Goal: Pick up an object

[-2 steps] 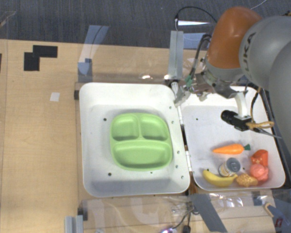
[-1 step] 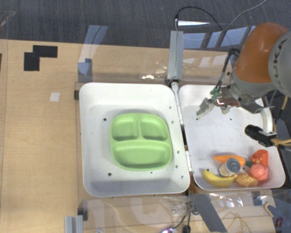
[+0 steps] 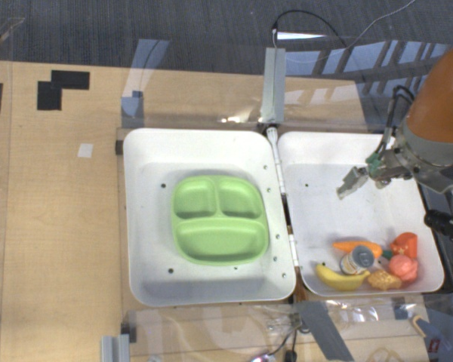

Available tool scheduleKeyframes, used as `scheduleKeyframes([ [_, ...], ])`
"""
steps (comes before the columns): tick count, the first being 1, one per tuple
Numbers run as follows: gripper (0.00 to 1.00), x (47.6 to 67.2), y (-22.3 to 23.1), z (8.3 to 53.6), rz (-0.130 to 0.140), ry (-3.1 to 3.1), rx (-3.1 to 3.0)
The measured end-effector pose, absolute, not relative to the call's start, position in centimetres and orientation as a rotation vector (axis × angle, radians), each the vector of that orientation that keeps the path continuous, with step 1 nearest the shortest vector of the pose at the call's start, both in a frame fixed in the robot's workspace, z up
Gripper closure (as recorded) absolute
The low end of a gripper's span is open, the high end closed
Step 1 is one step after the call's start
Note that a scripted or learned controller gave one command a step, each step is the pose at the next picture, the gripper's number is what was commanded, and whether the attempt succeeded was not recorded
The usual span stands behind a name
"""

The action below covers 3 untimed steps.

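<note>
Several toy foods lie in the front right corner of the right bin (image 3: 317,202): a yellow banana (image 3: 340,277), an orange carrot (image 3: 355,245), a small round tin (image 3: 359,260), a red pepper (image 3: 405,243), a pink fruit (image 3: 402,267) and a golden-brown piece (image 3: 383,280). My gripper (image 3: 366,179) hangs over the middle of this bin, behind the pile and apart from it. It looks open, with nothing between its fingers. The orange band of the arm (image 3: 442,100) sits above it at the right.
A green divided plate (image 3: 217,219) lies in the middle of the left bin (image 3: 147,202). A raised rim (image 3: 281,202) separates the two bins. A grey post (image 3: 273,85) stands behind the bins at the centre.
</note>
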State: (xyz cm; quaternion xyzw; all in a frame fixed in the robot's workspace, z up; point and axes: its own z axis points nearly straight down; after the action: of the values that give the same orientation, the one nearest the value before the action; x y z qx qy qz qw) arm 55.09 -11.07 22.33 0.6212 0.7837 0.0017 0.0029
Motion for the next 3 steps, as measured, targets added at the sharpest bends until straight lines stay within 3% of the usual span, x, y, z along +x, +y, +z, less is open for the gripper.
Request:
scheduleKeyframes([
  [1, 0.0, 50.8, -14.0, 18.0, 0.004, 2.635, 1.702],
  [2, 0.0, 48.8, -18.9, 9.5, 0.003, 2.759, 1.491],
  [3, 1.0, 49.1, -18.9, 10.6, 0.008, 2.752, 1.491],
])
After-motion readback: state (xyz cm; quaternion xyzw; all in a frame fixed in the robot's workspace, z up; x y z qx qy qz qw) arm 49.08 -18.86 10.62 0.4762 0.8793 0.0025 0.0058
